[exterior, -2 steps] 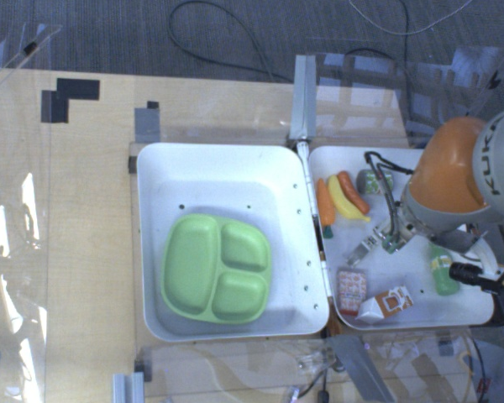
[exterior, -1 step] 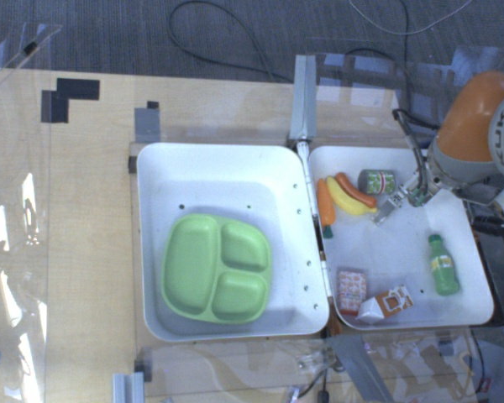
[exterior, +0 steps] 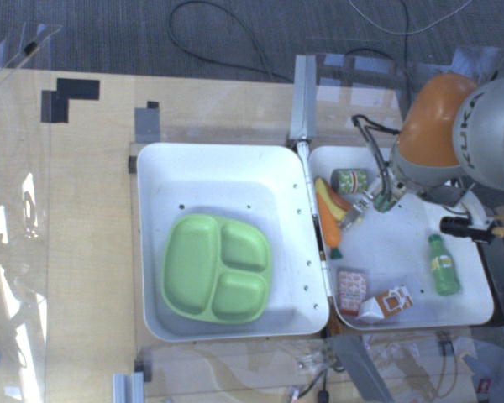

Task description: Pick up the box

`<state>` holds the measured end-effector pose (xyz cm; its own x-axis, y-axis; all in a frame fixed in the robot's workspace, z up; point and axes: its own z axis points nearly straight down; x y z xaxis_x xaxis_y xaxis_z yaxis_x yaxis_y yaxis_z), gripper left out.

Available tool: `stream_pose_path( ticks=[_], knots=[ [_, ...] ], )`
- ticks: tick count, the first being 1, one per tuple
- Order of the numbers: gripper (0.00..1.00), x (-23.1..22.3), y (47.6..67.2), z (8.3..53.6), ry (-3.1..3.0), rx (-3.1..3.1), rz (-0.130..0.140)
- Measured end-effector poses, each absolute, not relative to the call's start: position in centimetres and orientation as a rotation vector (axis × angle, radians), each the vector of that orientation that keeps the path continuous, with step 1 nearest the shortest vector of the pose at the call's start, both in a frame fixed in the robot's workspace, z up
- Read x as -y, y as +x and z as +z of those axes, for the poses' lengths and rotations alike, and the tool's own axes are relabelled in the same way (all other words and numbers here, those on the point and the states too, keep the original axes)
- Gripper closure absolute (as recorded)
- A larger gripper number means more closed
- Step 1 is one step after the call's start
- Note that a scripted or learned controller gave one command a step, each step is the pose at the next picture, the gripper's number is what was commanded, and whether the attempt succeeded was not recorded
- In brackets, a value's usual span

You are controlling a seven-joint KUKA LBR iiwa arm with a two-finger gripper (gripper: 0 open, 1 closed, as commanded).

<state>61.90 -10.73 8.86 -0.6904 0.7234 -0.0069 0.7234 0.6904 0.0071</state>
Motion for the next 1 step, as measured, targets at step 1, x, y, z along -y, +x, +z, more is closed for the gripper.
stream_pose_path(
  ticks=[1],
  knots=[
    [0.00, 10.34, 62.84, 8.70, 1.294, -2.876, -0.015]
  ],
)
